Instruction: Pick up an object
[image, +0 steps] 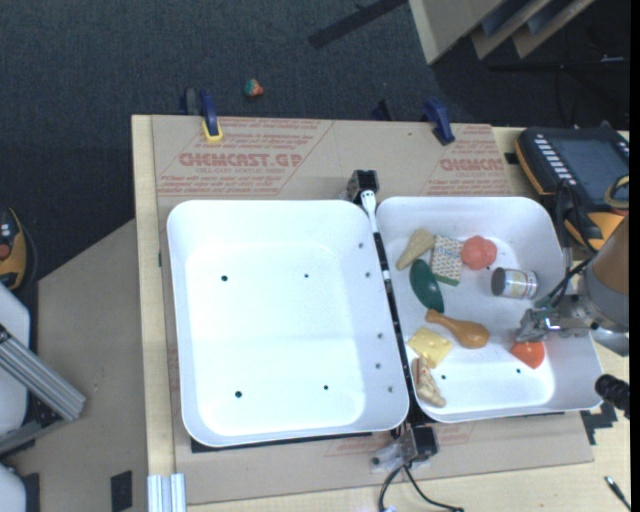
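Left bin (200, 300) has nothing in it. Right bin (470, 400) holds the clutter: green piece (427, 287), yellow wedge (432, 347), tan drumstick shape (460, 330), metal can (515, 284). Gripper (537, 328) sits low at the right edge, just above a small red-orange object (529, 353). Can't tell the hand's state. Looks like the approach step; next it needs to centre on that object and clamp.

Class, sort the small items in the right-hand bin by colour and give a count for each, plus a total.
Red or orange-red: 2
Yellow or tan: 4
Green: 1
Silver: 1
Speckled white: 1
Total: 9
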